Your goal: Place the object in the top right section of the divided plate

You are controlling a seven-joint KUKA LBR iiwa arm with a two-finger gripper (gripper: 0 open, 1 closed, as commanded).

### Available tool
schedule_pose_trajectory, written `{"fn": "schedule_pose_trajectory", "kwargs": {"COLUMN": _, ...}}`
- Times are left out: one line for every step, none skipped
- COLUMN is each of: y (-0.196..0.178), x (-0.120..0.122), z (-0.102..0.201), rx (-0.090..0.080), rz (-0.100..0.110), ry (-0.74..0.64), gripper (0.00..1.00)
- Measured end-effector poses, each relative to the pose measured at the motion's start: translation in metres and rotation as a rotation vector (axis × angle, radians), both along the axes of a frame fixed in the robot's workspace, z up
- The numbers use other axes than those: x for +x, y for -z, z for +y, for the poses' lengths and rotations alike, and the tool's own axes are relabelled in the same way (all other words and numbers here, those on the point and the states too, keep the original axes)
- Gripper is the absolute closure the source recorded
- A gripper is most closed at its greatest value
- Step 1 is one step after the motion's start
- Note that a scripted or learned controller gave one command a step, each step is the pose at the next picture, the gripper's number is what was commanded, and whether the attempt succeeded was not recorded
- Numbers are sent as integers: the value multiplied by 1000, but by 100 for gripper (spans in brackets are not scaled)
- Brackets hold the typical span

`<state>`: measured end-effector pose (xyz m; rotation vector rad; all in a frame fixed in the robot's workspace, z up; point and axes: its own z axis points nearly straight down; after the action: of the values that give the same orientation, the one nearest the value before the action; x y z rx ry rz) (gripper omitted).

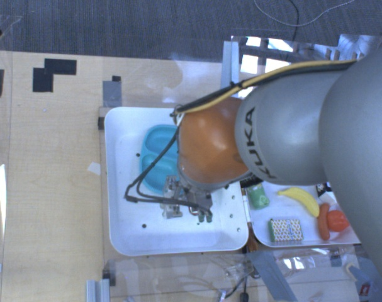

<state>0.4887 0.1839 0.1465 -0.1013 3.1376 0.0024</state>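
Two white bins (118, 231) on wooden bench (46, 187).
Left: blue divided plate (156, 153); right: banana (301, 200), sponge (285, 229). Gripper (187, 209) state: cannot tell.

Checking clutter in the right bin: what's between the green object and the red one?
In the camera view, the banana lies between the green object and the red object. The checkered block sits below that line, nearer the bin's front edge.

Bright, even overhead light glares off the clear panels (266, 46); the picture is slightly soft and grainy.
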Motion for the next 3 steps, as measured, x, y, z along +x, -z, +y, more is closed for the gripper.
{"fn": "schedule_pose_trajectory", "kwargs": {"y": 0, "x": 0, "z": 0, "rx": 0, "rz": 0, "ry": 0, "gripper": 0}}
{"fn": "schedule_pose_trajectory", "kwargs": {"y": 0, "x": 0, "z": 0, "rx": 0, "rz": 0, "ry": 0, "gripper": 0}}
{"fn": "schedule_pose_trajectory", "kwargs": {"y": 0, "x": 0, "z": 0, "rx": 0, "rz": 0, "ry": 0, "gripper": 0}}
